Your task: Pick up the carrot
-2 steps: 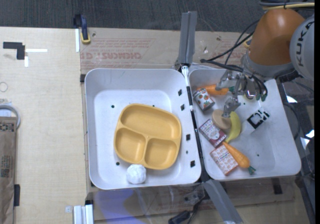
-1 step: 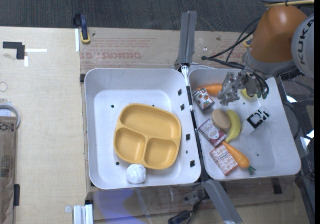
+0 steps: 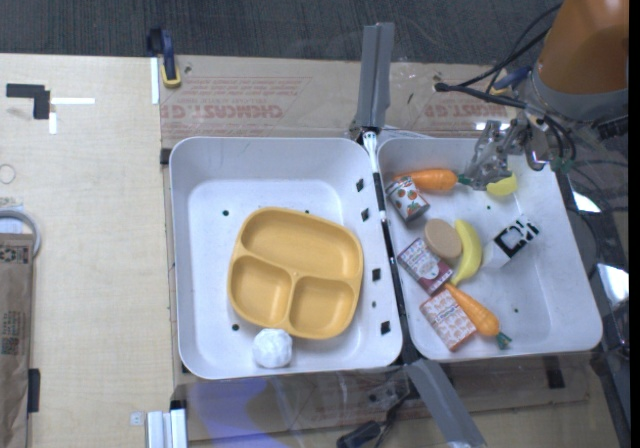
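Nearest the camera in the right-hand white bin [image 3: 575, 331], one orange carrot with a green stub [image 3: 476, 313] lies beside a red-and-white snack packet [image 3: 447, 320], a curved yellow banana [image 3: 467, 248] just behind it. The left white bin [image 3: 190, 266] holds a yellow three-compartment plate [image 3: 296, 272] and a white crumpled ball [image 3: 271, 347]. At the far rim lies a second orange carrot [image 3: 432, 179]; the metal gripper [image 3: 487, 168] hangs just beside its tip, near a small yellow piece [image 3: 502, 186]. Whether the jaws are spread or closed cannot be told. Neither carrot looks lifted, so the pick appears not yet done.
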